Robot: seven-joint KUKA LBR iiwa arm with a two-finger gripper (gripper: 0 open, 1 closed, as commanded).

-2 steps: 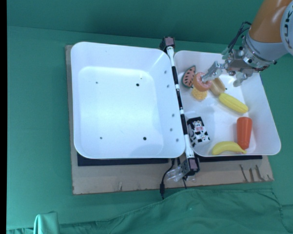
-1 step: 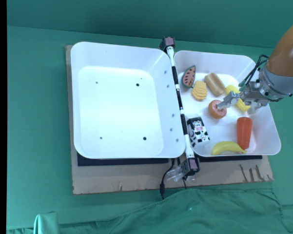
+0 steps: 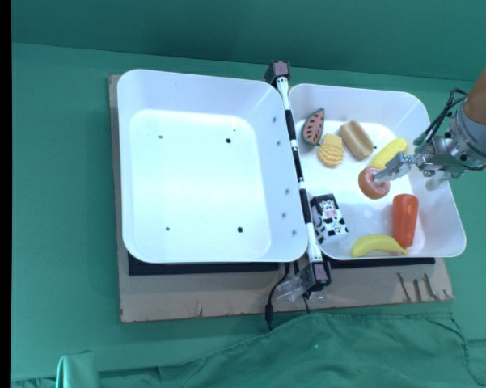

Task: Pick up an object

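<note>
- The worktop is covered in green cloth, with a brown board under two white bins.
- The left bin sits toward the worktop's left side.
- The right bin touches it along a black-and-white rod between them.
- A watermelon slice lies near the right bin's far left corner, with a corn cob just beside it.
- A cow-patterned carton sits at the bin's near left edge.
- A bread roll lies near the far edge.
- A banana lies along the near edge.
- A round red-orange fruit sits mid-bin; the gripper is on its top, fingers close together, but whether they clamp it I cannot tell.
- A yellow piece lies just behind the gripper.
- A carrot lies toward the bin's near right corner.
</note>
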